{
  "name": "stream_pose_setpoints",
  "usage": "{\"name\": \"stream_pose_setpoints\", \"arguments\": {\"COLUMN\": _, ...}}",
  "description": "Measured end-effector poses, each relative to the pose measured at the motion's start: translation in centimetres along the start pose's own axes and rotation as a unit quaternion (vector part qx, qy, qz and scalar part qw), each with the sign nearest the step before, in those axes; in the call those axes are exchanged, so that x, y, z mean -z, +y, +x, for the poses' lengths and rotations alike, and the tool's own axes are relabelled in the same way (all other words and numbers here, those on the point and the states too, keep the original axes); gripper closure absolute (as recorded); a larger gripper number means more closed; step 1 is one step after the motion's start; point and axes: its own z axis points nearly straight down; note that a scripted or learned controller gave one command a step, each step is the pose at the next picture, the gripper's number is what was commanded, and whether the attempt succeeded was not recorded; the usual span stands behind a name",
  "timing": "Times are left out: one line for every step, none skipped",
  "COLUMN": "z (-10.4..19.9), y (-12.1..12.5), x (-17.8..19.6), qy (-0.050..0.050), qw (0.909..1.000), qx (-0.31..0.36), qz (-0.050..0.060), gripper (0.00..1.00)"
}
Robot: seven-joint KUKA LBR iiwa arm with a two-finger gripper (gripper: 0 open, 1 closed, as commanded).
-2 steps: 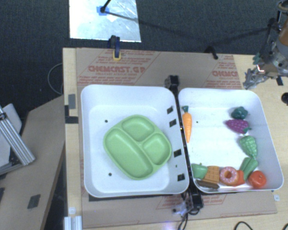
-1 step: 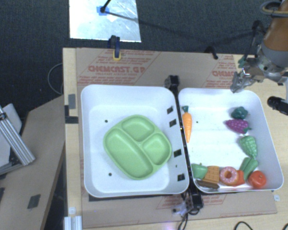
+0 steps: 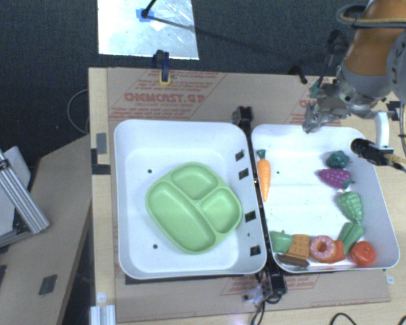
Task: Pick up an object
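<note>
From the fixed camera above the bench we see two shallow white bins side by side on a pale board. The left white bin (image 3: pixel 132 147) holds a light green plastic plate with three compartments (image 3: pixel 193 207), lying flat near its middle.

The right white bin (image 3: pixel 294 181) carries the toy food. A small orange plastic carrot with a green top (image 3: pixel 262 172) lies against the bin's left wall, close to the divider between the bins. Along the right side we find a dark teal lumpy toy (image 3: pixel 337 159), below it a purple bunch of toy grapes (image 3: pixel 334 177), then a green ridged toy vegetable (image 3: pixel 350 206) and a darker green piece (image 3: pixel 350 234). Along the near edge sit a green pepper-like toy (image 3: pixel 280 240), a tan waffle-like block (image 3: pixel 299 245), a pink-frosted toy doughnut (image 3: pixel 323 248) and a red toy tomato (image 3: pixel 363 252), crowded together.

The grey arm with its orange band (image 3: pixel 386 12) reaches in from the right, and the two-finger gripper (image 3: pixel 316 122) hangs over the far edge of the right bin, well apart from every toy. We see nothing between its fingers, but we cannot tell how far they are parted.
</note>
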Motion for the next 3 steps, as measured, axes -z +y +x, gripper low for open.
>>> {"name": "stream_pose_setpoints", "arguments": {"z": 5.9, "y": 0.2, "x": -0.4, "qy": 0.000, "qw": 1.0000, "qx": 0.000, "qz": 0.000, "gripper": 1.00}}
{"name": "stream_pose_setpoints", "arguments": {"z": 10.7, "y": 0.5, "x": 0.3, "qy": 0.000, "qw": 1.0000, "qx": 0.000, "qz": -0.001, "gripper": 1.00}}
{"name": "stream_pose_setpoints", "arguments": {"z": 12.6, "y": 0.0, "x": 1.6, "qy": 0.000, "qw": 1.0000, "qx": -0.001, "qz": -0.001, "gripper": 1.00}}
